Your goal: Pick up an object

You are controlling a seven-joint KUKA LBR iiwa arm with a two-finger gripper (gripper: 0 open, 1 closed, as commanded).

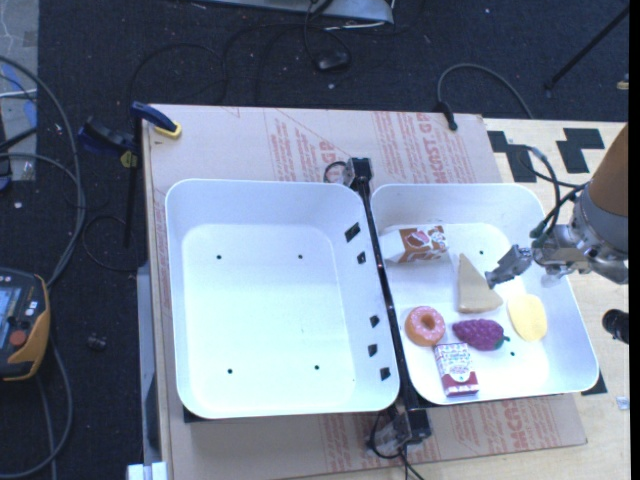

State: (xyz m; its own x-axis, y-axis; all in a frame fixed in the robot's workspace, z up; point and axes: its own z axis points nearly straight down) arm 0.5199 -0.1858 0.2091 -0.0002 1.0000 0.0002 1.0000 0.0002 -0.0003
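Observation:
The right bin holds a brown and white carton, a tan cheese wedge, a glazed donut, a purple grape bunch, a yellow lemon and a red and white box. My gripper reaches in from the right and hovers over this bin, just right of the cheese wedge and above the lemon. Its fingers are spread open with nothing between them; one fingertip sits close to the wedge's right edge.
The left bin sits beside the right one, with a black divider strip between them. Both rest on a cardboard sheet. Cables and a blue and yellow clamp lie beyond the bench.

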